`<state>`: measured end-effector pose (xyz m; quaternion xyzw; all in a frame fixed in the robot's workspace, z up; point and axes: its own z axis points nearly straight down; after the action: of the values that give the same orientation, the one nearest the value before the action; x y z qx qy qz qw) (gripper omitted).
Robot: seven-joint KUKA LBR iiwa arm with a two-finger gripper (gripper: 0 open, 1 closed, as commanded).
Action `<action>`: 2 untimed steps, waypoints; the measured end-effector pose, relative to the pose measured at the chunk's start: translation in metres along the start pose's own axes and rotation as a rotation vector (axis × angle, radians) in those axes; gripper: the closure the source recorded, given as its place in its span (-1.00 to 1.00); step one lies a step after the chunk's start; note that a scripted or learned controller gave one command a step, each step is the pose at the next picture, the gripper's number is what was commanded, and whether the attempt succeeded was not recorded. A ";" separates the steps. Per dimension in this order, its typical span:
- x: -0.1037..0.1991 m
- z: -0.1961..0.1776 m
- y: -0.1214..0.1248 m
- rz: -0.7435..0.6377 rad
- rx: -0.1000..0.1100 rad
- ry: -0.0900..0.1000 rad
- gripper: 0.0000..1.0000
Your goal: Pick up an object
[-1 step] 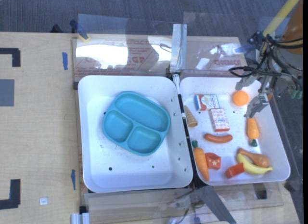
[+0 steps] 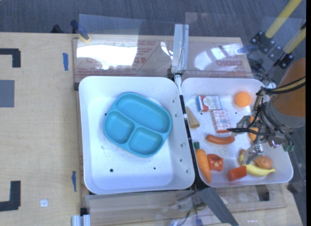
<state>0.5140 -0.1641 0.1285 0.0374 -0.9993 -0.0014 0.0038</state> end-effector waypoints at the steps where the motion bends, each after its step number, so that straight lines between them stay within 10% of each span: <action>1: -0.063 0.033 0.037 0.120 0.008 -0.028 -1.00; 2: -0.060 0.030 0.062 0.115 0.011 -0.039 -1.00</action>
<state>0.5693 -0.0972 0.0981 -0.0200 -0.9997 0.0036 -0.0158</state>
